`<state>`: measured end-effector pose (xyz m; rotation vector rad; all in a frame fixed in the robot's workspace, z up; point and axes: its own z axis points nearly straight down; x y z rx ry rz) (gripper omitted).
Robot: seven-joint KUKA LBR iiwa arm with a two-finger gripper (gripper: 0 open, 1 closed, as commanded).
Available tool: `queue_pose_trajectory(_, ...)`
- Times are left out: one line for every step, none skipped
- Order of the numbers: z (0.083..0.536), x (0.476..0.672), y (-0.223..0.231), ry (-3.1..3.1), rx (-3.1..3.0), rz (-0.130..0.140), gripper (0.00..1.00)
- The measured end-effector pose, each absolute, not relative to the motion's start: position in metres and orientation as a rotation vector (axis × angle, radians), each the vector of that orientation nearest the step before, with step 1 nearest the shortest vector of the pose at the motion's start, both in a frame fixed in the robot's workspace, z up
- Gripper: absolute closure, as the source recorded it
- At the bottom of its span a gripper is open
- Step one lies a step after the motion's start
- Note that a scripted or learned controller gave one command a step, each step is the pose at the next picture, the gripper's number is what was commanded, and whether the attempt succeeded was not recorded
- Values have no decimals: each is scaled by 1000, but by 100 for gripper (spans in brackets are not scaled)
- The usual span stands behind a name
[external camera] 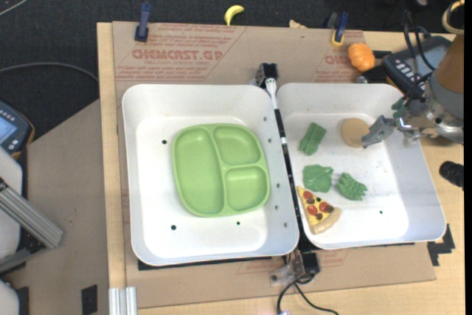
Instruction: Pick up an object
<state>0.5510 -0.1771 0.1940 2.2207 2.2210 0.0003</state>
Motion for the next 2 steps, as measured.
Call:
queue_pose_trajectory(86,475,-161,2227,2231,-5,0)
queue_pose_trajectory(100,479,-162,2218,2221,1,100)
